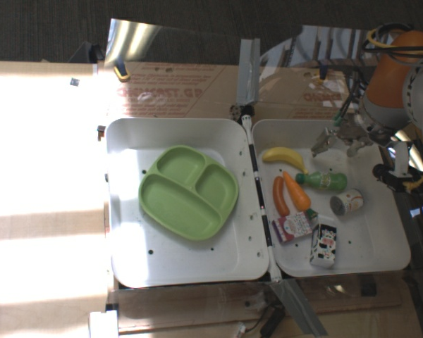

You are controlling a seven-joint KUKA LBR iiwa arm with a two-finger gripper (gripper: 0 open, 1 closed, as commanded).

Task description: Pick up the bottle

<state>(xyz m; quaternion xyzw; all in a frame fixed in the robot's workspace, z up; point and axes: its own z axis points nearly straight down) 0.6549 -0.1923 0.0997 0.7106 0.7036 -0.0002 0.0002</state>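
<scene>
The right bin (391,255) contains the bottle (324,181), a green item lying on its side with the cap end pointing toward the left bin (123,259). It lies just beside the upper end of the carrot (296,190) and below the banana (284,156). A second, redder carrot-shaped piece (280,196) lies parallel to the carrot on its left.

A small can (347,202) lies on its side near the bottle, to its lower right. Two cartons occupy the front of the bin: a pink one (293,226) and a black-and-white one (324,245).

The left bin holds one green divided plate (189,192) (three compartments).

The hand (342,138) hangs over the rear of the right bin, above and apart from the bottle. Its two fingers are spread apart with nothing between them. The arm (398,76) enters from the right, orange band visible.
</scene>
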